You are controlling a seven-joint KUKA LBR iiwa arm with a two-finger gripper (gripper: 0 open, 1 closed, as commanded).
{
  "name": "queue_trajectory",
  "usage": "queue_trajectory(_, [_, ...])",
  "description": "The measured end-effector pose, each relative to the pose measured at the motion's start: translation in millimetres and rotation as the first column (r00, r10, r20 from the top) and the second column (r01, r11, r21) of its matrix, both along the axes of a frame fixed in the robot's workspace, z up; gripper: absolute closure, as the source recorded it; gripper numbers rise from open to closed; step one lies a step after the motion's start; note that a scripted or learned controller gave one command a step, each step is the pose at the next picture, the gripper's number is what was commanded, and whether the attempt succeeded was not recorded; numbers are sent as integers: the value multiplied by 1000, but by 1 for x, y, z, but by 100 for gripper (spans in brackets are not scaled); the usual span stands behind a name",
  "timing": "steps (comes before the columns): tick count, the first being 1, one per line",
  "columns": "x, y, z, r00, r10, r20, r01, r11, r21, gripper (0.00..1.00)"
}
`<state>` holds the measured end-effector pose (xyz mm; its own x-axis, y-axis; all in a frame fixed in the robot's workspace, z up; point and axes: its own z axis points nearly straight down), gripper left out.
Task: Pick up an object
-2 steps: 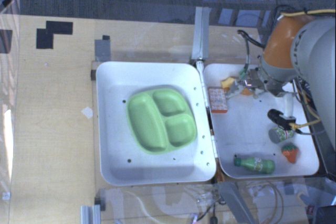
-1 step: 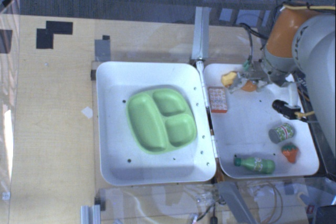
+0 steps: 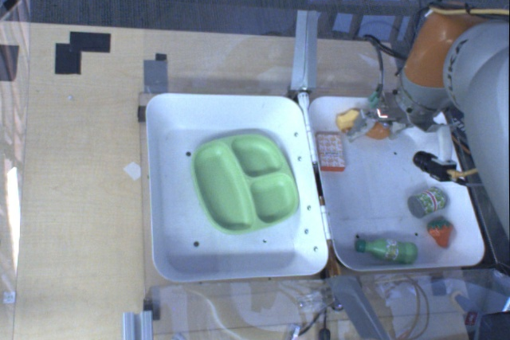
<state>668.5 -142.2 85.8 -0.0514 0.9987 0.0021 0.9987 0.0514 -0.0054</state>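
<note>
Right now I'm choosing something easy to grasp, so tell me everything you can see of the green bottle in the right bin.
The green bottle lies on its side on the floor of the right bin, near that bin's lower edge in the camera view. It looks like glossy green plastic or glass, with a pale label band around its middle and a narrower neck pointing toward the left bin. Nothing rests on it. A small can and a red strawberry-like toy sit nearby to its upper right, apart from it.

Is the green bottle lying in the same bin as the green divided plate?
No: the green bottle lies in the right bin; the plate is in the left bin.
</note>
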Motion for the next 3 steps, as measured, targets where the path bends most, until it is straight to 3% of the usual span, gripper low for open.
queue_trajectory(1, [1, -8, 1, 1000, 2, 4, -2, 1000, -1, 0])
queue_trajectory(2, [0, -10, 11, 1000, 6, -3, -7, 1000, -5, 100])
queue_trajectory(3, [2, 36, 88, 999, -32, 14, 32, 999, -2, 100])
